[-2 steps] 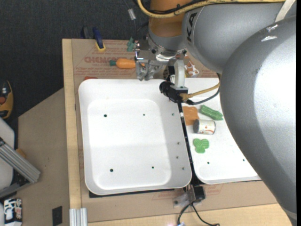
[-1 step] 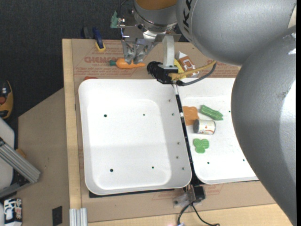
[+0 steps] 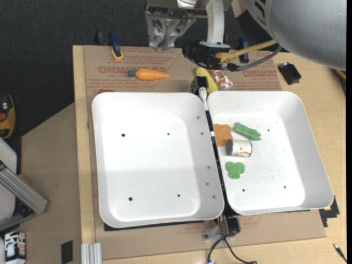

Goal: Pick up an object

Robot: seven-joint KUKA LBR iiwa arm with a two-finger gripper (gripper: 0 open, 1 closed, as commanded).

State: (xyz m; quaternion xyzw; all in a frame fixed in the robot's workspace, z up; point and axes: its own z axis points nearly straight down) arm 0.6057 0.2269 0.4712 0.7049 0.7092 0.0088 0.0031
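The big grey robot arm (image 3: 308,21) fills the top right corner. Its gripper (image 3: 165,34) hangs at the top, above the brown board (image 3: 82,147) and behind the two bins. I cannot tell how the gripper is set, and nothing can be seen in it.

The brown board lies on the bench and both bins sit on it. The left white bin (image 3: 110,202) has only small dark dots on its floor. The right white bin (image 3: 313,169) touches it along the middle edge.

All the small toys in a bin are in the right bin, close to the middle edge. An orange block (image 3: 222,133) lies right against that edge. A green pea pod (image 3: 247,130) lies just beside it, further into the bin. A little can (image 3: 240,148) lies on its side just below the block and the pod. A green leafy toy (image 3: 235,170) sits just below the can, a bit apart from it.

A toy carrot (image 3: 148,74) lies on the board behind the left bin. A yellow toy that looks like corn (image 3: 203,77) lies behind the spot where the bins meet. A blue and yellow clamp (image 3: 115,47) grips the far edge of the board.
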